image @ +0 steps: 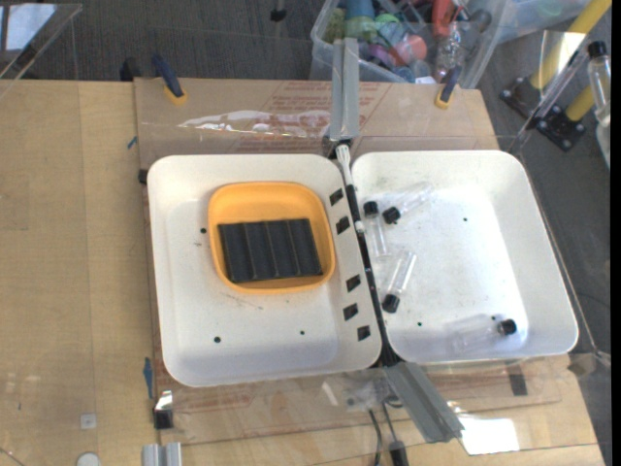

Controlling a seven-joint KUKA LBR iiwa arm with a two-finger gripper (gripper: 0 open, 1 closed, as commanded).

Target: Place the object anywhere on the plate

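Observation:
An orange plate sits in the left white bin. A black ribbed rectangular object lies flat on the plate, covering most of its middle. In the right white bin lie several clear plastic tubes with black caps: one near the top left, one at the left middle, one at the bottom right.
A metal divider with black clips runs between the two bins. A clear tub of colourful items stands behind the bench at the top. Wooden bench surface spreads to the left of the bins.

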